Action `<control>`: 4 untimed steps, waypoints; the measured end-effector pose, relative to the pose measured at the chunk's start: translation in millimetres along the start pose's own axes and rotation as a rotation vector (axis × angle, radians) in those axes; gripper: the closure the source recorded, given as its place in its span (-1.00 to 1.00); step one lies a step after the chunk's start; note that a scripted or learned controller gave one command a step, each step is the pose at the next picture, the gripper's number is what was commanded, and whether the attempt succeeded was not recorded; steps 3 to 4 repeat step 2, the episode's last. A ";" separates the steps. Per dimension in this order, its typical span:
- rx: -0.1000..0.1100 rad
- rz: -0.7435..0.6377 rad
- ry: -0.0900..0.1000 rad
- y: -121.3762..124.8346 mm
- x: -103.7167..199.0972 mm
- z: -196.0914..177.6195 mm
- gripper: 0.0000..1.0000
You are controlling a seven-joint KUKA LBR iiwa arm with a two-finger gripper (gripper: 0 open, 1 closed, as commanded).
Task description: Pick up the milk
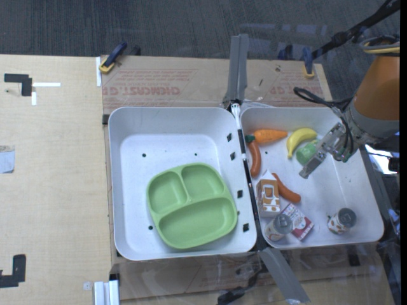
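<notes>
On my feed the left bin [121, 170] holds a green divided plate [189, 205], lying flat with its two small compartments toward the far side and its large one toward me.

Across the divider, along the left wall of the right bin [372, 196], I see a red-orange sausage-shaped piece [255, 158] running near to far, and an orange carrot [268, 135] lying crosswise at the far end.

The milk [269, 196] is a small white and orange carton lying in the left half of that bin, just right of the divider. Its long axis runs near to far, tilted only slightly. I think the peaked top points toward the far side, but the carton is small here and I would not swear to it. A second red piece [287, 189] lies slantwise, touching its right side. Nearer me are a round can [280, 224] and a red and white packet [301, 226], touching each other.

Farther right, a yellow banana [299, 140] curves beside a green item [306, 151]. The gripper [307, 168] hangs just below them, well apart from the milk; I cannot tell how it is set. Another can [343, 220] sits near the right front corner.
</notes>
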State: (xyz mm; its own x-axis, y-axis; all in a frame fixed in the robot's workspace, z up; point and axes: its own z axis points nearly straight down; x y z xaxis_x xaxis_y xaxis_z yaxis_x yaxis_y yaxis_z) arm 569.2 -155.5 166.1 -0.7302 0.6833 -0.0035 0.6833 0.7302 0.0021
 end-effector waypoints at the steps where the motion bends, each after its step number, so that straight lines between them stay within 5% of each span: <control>1: 0.002 -0.019 -0.001 -110.7 19.5 -103.5 -1.00; 2: 0.002 -0.020 0.003 -110.5 21.2 -27.3 -1.00; 4: 0.002 -0.020 0.003 -110.5 21.2 -27.3 -1.00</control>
